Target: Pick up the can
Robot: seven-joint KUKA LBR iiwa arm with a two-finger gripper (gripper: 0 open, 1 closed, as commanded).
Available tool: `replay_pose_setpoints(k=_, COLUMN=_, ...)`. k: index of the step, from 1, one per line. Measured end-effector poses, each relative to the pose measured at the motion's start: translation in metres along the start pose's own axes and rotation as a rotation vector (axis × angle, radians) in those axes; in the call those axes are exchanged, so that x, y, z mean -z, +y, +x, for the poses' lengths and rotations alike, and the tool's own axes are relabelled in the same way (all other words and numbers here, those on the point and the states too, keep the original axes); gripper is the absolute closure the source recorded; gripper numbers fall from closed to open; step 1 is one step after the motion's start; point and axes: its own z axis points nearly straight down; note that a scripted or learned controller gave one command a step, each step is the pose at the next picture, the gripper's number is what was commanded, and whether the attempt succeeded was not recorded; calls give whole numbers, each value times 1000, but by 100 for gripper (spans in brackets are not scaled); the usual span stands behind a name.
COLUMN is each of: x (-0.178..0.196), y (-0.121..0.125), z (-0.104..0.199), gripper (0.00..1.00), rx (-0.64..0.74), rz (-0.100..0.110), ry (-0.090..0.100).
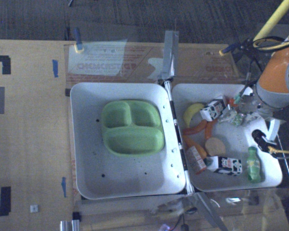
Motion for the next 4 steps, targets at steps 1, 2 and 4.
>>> replay_pose_setpoints(k=1, x=58, y=-49, z=62, gripper=0, rx=9, rz=3, ry=-16)
replay_pose_setpoints(k=2, x=-3, y=-39, z=43, gripper=0, rx=-13, rz=-3, ry=-17)
replay_pose_setpoints(k=4, x=7, y=-50, z=29, gripper=0, rx=-12, rz=-21, ry=-18)
